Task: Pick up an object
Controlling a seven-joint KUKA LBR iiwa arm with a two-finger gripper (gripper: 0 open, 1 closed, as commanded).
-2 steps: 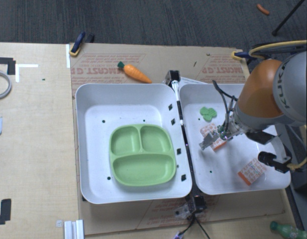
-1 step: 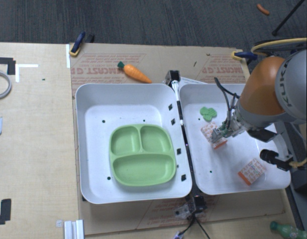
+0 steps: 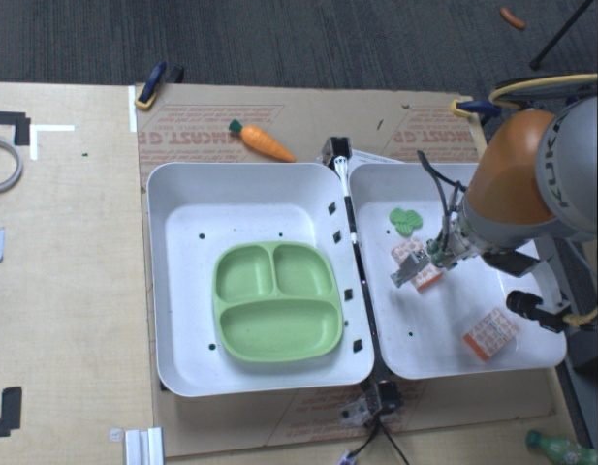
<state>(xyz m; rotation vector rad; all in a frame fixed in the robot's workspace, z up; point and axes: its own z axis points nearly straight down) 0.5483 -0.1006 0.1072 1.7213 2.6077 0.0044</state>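
Carton (image 3: 412, 256) lies in the right bin (image 3: 531, 352) under the gripper (image 3: 415, 271), positioned for grasping; its grip state can't be told.

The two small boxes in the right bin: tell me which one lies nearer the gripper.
The box at the bin's middle, right at the gripper. The other box lies apart, near the bin's front right corner.

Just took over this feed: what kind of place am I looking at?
Probably a robotics lab pick-and-place bench: two white bins clipped side by side on cardboard, toy items like a carrot and green divided plate, and grey carpet behind.
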